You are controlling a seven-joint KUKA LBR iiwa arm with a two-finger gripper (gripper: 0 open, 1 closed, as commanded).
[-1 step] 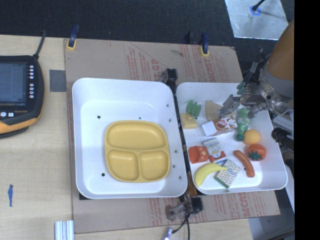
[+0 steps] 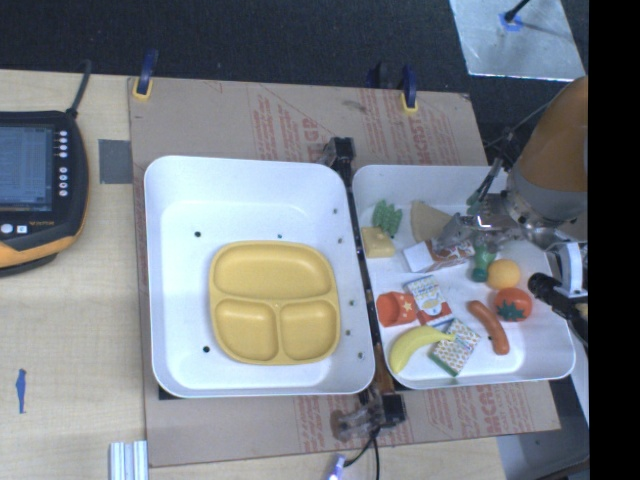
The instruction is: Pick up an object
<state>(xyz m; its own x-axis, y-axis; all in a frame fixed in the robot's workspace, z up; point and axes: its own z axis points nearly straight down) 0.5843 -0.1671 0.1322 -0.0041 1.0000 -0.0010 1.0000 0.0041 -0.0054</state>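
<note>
The right bin (image 2: 540,363) holds several toy foods. Among them are a banana (image 2: 413,346), a tomato (image 2: 513,303), a sausage (image 2: 491,327), a lemon (image 2: 504,272), a yellow cheese block (image 2: 377,241), a green vegetable (image 2: 387,216) and a tan wedge (image 2: 428,219). My gripper (image 2: 463,230) hangs low over the bin's upper middle. It is just above a red-and-white packet (image 2: 450,254) and beside a white card (image 2: 417,258). The arm comes in from the right, and its metal wrist hides what lies directly beneath it.
The left bin (image 2: 180,198) holds a yellow divided tray (image 2: 274,301). In the right bin there are also a small carton (image 2: 426,295), a red piece (image 2: 393,309) and a patterned box (image 2: 456,348). A tablet (image 2: 35,183) lies at the far left of the bench.
</note>
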